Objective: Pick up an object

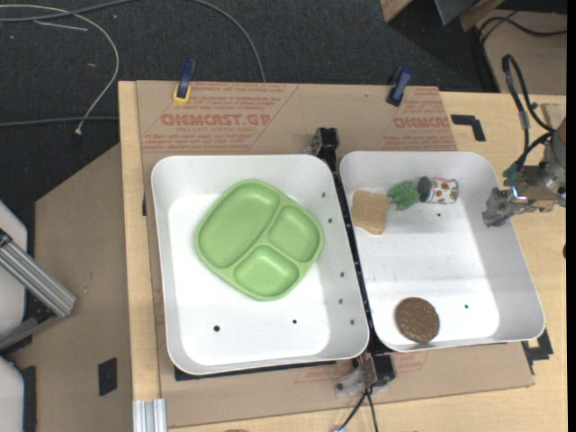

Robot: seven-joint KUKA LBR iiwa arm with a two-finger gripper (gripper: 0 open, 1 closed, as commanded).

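Note:
The right bin (pixel 450 259) holds a tan spongy piece (pixel 370 211) at its far left. Beside it lie a small green leafy toy (pixel 405 193) and a little white can with red spots (pixel 441 189). A round brown disc (pixel 418 319) sits near the bin's front rim. A green divided plate (pixel 259 238) lies in the left bin (pixel 180 295). My gripper (pixel 506 205) hangs at the right bin's far right rim, to the right of the spotted can and apart from every object.
A black bracket (pixel 325 140) stands between the bins at the back. Blue clamps (pixel 185 77) (pixel 400 85) hold the cardboard sheet at the far edge. Cables (pixel 522 88) hang by the arm at the right.

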